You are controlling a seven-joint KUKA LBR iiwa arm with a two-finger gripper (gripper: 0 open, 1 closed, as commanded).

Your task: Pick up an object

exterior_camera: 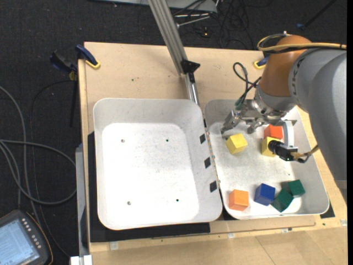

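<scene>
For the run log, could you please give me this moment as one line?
gripper: above yellow block, no grasp seen | right bin: orange, blue, green blocks near front | pick: pending

The grey arm [322, 87] reaches in from the right, its pincer [241, 127] lowered with fingers spread apart.

My arm over the right bin, gripper low above the blocks

I see the two-finger gripper [238, 127] with fingers spread, just above the small yellow cube [236, 143] in the right shallow white bin [314, 195]. An orange cube [239, 200], a blue cube [265, 194] and two dark green blocks [289, 195] lie near the front rim.
</scene>
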